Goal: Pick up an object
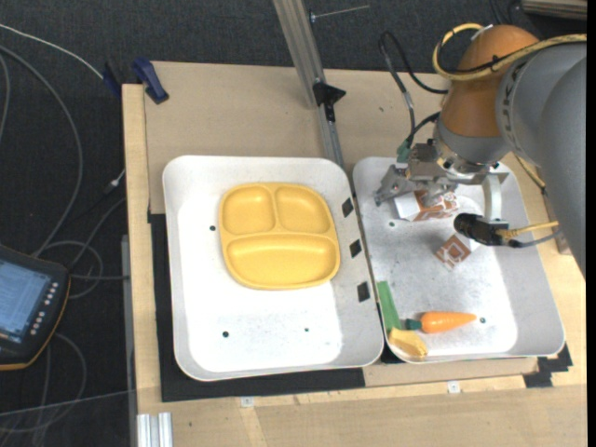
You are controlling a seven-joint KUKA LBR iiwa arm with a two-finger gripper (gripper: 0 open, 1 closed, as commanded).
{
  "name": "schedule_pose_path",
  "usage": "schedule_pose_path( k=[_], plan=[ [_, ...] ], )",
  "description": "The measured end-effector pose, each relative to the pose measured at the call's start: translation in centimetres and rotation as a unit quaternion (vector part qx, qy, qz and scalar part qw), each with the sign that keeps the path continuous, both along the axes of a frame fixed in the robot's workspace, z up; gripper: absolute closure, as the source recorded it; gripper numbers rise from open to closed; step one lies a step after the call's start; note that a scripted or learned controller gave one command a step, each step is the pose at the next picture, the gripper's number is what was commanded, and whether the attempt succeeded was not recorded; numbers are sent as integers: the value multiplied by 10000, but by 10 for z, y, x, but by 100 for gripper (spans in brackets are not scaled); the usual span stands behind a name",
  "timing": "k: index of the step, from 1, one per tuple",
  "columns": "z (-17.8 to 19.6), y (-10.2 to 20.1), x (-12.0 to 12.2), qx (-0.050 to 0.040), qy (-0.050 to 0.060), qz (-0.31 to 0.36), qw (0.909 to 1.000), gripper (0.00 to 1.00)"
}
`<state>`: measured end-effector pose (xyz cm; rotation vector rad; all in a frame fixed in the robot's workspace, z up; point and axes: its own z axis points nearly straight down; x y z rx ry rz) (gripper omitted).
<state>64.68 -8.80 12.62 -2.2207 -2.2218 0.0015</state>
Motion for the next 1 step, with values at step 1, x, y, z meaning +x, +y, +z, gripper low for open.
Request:
schedule_pose_path(
  k=[1],
  plan=[
    [14,1,2,7,-30,1,10000,100]
  ],
)
